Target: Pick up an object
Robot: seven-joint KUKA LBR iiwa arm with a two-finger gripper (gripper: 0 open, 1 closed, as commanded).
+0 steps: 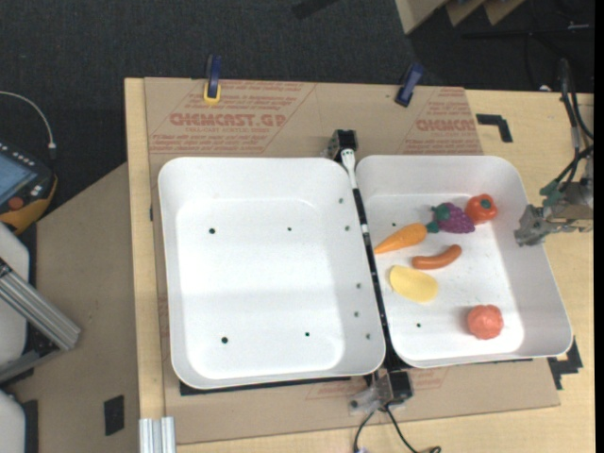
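- The gripper (530, 226) is seen at the right rim of the right bin (543, 291), reaching in from the bench's right side, with much of the arm cut off by the frame edge.
- No object is seen between its fingers; whether they are spread or pressed together cannot be told, since the tool is small and blurred against the bin rim.
- Six toy foods are spread across the right bin: a tomato (480, 208) near the far right corner, grapes (452, 218) touching it on the left, a carrot (400, 239) toward the divider, a sausage (437, 258) just below the carrot, a yellow piece (414, 284) near the bin's middle, and a red fruit (484, 321) near the near right corner.
- The tomato is judged the closest candidate, lying just left of the gripper and slightly toward the far edge; the grapes pressed against it could be knocked in a grasp.
- The carrot's long axis is seen slanting from the divider up toward the far right corner; the sausage is laid nearly parallel to it.
- The red fruit is found well apart from the others, toward the near edge from the gripper, and is judged the least crowded target.
- The left bin (189, 281) is seen beside it, its floor marked by four small dark holes.
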